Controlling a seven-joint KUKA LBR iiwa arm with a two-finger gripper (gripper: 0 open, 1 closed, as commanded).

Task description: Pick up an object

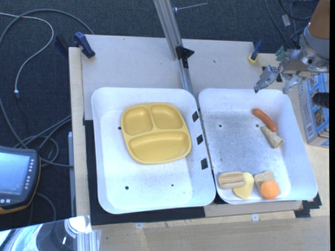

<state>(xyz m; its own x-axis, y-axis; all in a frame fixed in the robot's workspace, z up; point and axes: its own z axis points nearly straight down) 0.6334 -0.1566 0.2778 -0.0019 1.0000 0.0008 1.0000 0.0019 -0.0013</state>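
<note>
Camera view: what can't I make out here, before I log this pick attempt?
- Arm: cut off by the right and top edges in the camera view.
- Gripper: open above the right bin's far rim; its height is unclear from this slant.
- Tan block: partly hidden behind the orange ball and yellow piece.
- Screen: cut by the left edge; too small to read.

Two shallow white bins sit side by side, a left bin (pixel 107 156) and a right bin (pixel 235 140). The left one contains one yellow plastic plate with three compartments (pixel 155 132). The right one contains six small items: one orange-red sausage (pixel 265 119), one tan cone-shaped piece (pixel 272 136), one tan hot-dog bun (pixel 232 179), one pale yellow wedge (pixel 244 187), one round orange fruit (pixel 270 189) and one beige block (pixel 263 177).
</note>
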